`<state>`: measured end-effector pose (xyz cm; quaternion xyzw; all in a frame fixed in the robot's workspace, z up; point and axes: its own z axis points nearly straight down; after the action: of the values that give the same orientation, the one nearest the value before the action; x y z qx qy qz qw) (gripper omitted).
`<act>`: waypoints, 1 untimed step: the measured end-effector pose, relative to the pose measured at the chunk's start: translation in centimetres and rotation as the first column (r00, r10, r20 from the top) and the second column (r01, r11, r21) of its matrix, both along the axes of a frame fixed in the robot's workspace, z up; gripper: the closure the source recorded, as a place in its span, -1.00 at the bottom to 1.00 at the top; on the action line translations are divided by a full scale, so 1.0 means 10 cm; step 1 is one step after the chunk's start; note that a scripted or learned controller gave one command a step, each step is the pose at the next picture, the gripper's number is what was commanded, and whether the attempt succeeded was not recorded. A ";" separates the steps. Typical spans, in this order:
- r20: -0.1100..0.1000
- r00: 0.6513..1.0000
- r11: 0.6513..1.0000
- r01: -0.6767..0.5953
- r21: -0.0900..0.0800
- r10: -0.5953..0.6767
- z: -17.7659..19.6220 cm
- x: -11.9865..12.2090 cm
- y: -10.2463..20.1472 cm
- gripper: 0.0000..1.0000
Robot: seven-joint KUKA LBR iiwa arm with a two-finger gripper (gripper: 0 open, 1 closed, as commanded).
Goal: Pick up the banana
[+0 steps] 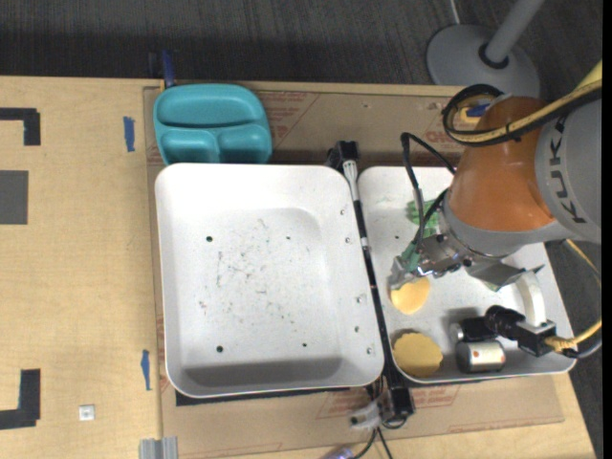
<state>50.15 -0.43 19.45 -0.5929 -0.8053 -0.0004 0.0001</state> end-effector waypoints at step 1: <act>0.003 1.000 1.000 0.000 0.000 0.000 0.10 0.01 0.00 1.00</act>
<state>50.25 -0.43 20.45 -0.5931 -0.8051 -0.0012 -0.0013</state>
